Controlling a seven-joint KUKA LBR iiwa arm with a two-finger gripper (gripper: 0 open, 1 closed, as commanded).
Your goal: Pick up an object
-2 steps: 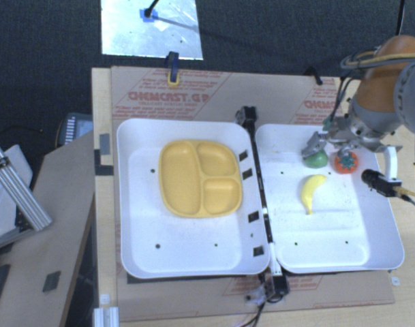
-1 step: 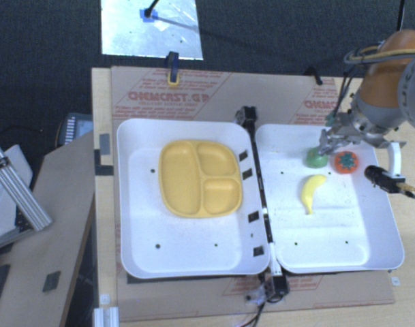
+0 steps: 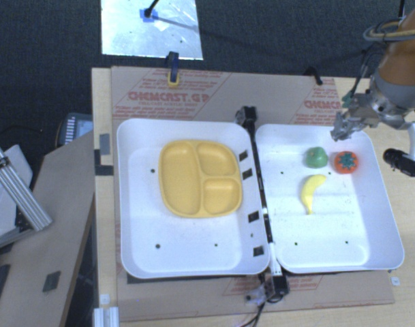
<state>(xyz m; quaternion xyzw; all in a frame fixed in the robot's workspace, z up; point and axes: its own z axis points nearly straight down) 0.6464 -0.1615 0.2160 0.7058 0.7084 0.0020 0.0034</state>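
White, smooth plastic forms the two shallow bins, the left bin (image 3: 135, 203) and the right bin (image 3: 371, 237), both with rounded corners and low raised rims, set side by side on the table (image 3: 214, 90), whose top is covered by a pale brown sheet printed with red lettering. A dark hinged strip (image 3: 256, 196) runs between them.

In the left bin lies a yellow divided plate (image 3: 199, 178), glossy, roughly square with soft corners, moulded into one long compartment and two smaller ones.

The right bin holds three small toy-like pieces near its far end. A green rounded object (image 3: 316, 157) sits just beside an orange-red round object (image 3: 345, 161) with a dark green top; the two are close, whether touching is unclear. Nearer the camera lies a curved yellow banana (image 3: 311, 191), smooth and tapering, apart from both.

The grey metal tool (image 3: 345, 127) hangs over the far rim of the right bin, above and a little behind the green object, with nothing visibly between its fingers. Whether those fingers are spread or closed cannot be told at this size.

A crinkled silvery sheet (image 3: 151, 18) lies beyond the table.
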